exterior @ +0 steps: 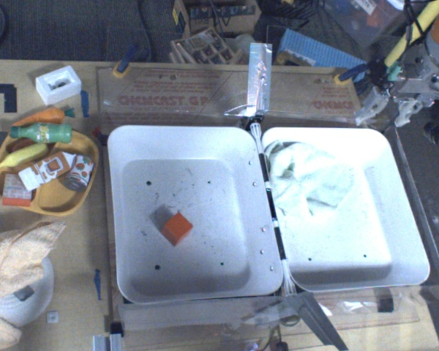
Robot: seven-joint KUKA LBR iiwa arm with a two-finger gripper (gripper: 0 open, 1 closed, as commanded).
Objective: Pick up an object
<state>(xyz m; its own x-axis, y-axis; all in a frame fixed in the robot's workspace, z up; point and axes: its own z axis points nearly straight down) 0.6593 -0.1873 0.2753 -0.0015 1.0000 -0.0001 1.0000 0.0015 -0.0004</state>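
An orange cube (178, 228) lies in the left bin (132, 159), a little left of its middle, casting a small shadow. A crumpled white and pale green cloth (307, 180) lies in the upper left part of the right bin (395, 247). My gripper (387, 112) hangs at the upper right, just past the far right corner of the right bin, well away from both objects. Its two pale fingers (369, 107) stand apart, open, with nothing between them.
A yellow bowl (66, 205) of toy food stands left of the bins, with a beige cloth (14, 269) below it. A small white box (58, 84) sits at the far left. A clear panel (183, 97) and an upright metal post (259, 75) run behind the bins.
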